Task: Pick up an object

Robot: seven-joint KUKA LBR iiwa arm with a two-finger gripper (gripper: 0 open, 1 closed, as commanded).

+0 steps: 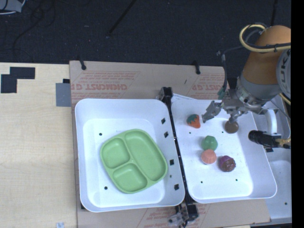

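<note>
Several small toy foods lie in the right bin point(237, 184): an orange-red piece with a green top point(193, 121), a green lump point(209, 142), a pink round piece point(208, 156) and a purple one point(227, 163). My gripper point(221, 118) hangs over the upper part of this bin, just right of the orange-red piece. Its fingers are spread open, one fingertip point(209, 113) close to that piece, and nothing sits between them.
The left bin point(90, 127) holds a light green divided plate point(134, 160). A black divider point(173, 141) runs between the bins. A black fitting point(262, 137) sticks in at the right bin's right rim. Cardboard lies under both bins.
</note>
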